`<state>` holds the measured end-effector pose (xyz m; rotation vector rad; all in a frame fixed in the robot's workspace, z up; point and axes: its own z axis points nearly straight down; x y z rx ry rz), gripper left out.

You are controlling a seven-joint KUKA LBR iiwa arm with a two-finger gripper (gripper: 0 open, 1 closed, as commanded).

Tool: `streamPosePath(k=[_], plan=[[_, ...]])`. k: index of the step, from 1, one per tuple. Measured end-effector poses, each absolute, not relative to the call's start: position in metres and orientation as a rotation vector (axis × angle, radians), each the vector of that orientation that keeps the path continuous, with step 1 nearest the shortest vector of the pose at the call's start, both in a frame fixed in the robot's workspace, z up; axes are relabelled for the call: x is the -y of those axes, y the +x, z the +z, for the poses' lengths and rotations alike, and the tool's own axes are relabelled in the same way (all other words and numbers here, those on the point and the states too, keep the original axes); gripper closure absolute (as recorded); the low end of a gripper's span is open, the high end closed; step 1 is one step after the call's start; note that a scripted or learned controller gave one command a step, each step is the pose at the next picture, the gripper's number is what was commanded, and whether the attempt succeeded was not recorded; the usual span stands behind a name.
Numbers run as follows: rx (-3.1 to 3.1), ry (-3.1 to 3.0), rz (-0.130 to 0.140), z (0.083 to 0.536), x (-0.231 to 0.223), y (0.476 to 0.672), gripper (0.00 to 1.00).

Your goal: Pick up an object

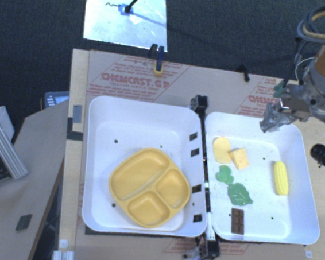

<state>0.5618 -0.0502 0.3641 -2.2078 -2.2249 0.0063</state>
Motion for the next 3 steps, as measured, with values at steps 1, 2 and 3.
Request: streamPosePath(k=[1, 2, 3], plan=[[2.243, -2.211, -0.021, 0.488, -0.028, 0.503, 1.00], [2.229, -2.203, 0.011, 0.360, -0.093, 0.490, 1.00], [2.223, -2.227, -0.008, 0.404, -0.046, 0.487, 1.00]])
